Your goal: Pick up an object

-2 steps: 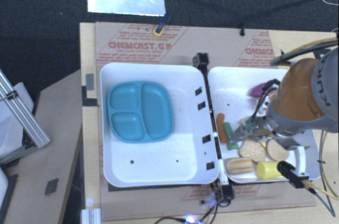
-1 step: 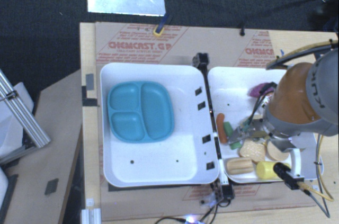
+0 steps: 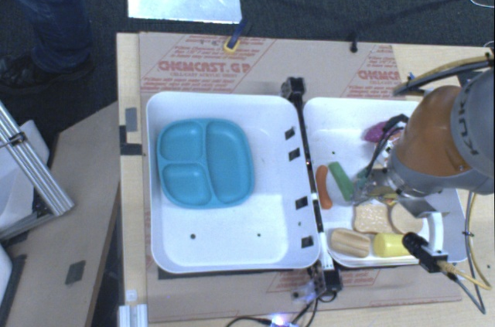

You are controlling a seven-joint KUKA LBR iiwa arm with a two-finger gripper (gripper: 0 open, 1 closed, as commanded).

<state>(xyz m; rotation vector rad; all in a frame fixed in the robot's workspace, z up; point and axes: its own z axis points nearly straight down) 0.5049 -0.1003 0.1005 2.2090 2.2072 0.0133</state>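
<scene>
In the right bin [image 3: 340, 120] lie several toy foods: a green piece [image 3: 339, 179], an orange-red sausage [image 3: 323, 188], a toast slice [image 3: 370, 219], a bread roll [image 3: 349, 243], a yellow piece [image 3: 390, 244] and a purple item [image 3: 377, 131]. The arm's orange band [image 3: 435, 134] hangs over the bin's right half. My gripper [image 3: 371, 189] is low inside the bin, just right of the green piece and above the toast. Its fingers are hidden under the wrist.
The left bin [image 3: 170, 240] holds a blue three-compartment plate [image 3: 206, 162]. A black divider with clips [image 3: 303, 178] runs between the bins. A black fitting [image 3: 424, 252] sticks out by the right bin's front corner. Cardboard lies under both bins.
</scene>
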